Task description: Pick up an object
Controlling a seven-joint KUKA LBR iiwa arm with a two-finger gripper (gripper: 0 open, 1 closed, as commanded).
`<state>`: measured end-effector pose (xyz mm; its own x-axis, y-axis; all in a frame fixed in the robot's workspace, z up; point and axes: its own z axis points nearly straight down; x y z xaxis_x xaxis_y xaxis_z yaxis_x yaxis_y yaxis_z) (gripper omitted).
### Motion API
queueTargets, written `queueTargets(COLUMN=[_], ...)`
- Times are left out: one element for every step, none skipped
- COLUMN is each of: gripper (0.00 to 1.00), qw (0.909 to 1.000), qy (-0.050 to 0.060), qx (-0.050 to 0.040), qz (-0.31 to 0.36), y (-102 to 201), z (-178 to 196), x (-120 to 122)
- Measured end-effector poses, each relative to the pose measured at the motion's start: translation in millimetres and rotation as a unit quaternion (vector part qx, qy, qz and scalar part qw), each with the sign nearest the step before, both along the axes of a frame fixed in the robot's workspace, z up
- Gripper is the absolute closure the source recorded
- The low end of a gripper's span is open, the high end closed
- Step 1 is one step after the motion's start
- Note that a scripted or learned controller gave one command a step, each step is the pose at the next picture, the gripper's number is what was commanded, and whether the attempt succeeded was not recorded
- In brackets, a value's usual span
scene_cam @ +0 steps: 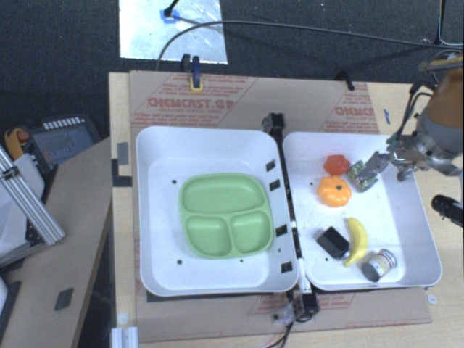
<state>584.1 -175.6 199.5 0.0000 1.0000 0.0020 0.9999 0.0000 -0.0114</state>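
Beside the orange pumpkin, the gripper hovers.

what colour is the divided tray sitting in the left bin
Pale green. The divided tray shows plainly in the camera view, lying in the left bin.

Smooth white plastic bins hold a matt green plastic tray (and a shiny metal can).

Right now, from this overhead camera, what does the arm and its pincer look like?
The grey arm enters from the right, with an orange band above the wrist. Thin dark cables loop beside that band. The pincer is pale metallic grey with green-tinted parts near its tip, on a grey bracket cluttered with small fittings.
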Motion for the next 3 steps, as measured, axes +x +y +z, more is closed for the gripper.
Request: queueTargets(gripper=[0.00, 0.00, 0.00], qw=[1.0000, 1.0000, 1.0000], qy=[-0.006, -0.004, -0.007], qx=[-0.0012, -0.0007, -0.0011], qz=[0.002, 0.000, 0.002], y=[0.5, -1.5, -1.3], z=[7.8, -48.7, -90.4], x=[3.0, -6.4, 3.1])
